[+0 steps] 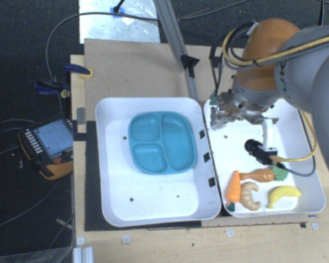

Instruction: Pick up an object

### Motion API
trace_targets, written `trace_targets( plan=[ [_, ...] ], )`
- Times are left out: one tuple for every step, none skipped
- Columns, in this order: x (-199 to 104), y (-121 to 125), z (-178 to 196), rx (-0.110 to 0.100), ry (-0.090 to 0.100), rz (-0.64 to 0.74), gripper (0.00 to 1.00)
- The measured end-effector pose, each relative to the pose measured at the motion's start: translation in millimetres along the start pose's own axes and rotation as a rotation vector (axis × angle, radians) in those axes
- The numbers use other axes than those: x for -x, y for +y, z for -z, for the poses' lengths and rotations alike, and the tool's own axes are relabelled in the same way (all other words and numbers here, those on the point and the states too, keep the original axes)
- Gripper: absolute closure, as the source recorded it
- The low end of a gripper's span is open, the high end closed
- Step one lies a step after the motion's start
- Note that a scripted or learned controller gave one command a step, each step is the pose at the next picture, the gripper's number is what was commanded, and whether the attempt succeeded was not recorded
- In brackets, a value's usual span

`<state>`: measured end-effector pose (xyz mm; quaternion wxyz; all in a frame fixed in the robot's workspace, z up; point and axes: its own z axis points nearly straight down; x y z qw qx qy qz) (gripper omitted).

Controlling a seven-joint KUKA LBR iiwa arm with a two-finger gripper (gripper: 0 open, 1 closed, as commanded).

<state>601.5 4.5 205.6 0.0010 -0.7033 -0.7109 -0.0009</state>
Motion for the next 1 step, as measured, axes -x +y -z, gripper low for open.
trace_targets(
  plan=[
    [-58.5,-16.6,14.7,0.001,0.001,0.000,1.00]
  ],
)
